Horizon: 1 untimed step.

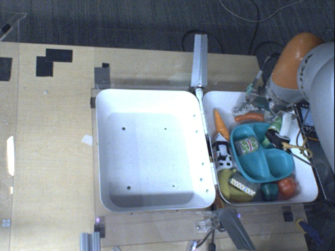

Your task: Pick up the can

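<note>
Teal divided dish in our right bin cradles the can; its green label is unreadable. We cannot tell our end effector's state.

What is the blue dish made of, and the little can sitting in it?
The blue dish looks like smooth molded plastic: one even teal color, rounded divided sections. The can is probably metal with a printed green label; it is too small to be sure.
</note>
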{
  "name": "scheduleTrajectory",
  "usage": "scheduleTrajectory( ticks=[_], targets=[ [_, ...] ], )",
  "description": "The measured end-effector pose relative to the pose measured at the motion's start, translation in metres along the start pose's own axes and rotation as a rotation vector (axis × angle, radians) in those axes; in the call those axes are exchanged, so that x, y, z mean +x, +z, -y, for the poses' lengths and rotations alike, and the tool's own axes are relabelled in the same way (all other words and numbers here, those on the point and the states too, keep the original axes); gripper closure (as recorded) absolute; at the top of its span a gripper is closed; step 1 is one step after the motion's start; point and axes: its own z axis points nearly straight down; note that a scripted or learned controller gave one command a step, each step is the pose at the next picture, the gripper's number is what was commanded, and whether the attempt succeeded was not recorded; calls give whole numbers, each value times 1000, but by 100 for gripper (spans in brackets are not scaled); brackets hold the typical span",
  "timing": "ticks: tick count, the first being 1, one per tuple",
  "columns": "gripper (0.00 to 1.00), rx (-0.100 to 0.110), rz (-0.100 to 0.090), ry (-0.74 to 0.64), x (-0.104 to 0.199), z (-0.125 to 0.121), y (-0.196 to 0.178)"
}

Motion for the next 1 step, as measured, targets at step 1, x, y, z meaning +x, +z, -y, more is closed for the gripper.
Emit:
scheduleTrajectory(
  ticks=[1],
  targets=[
    [0,-4,2,2,6,55,-2]
  ],
)
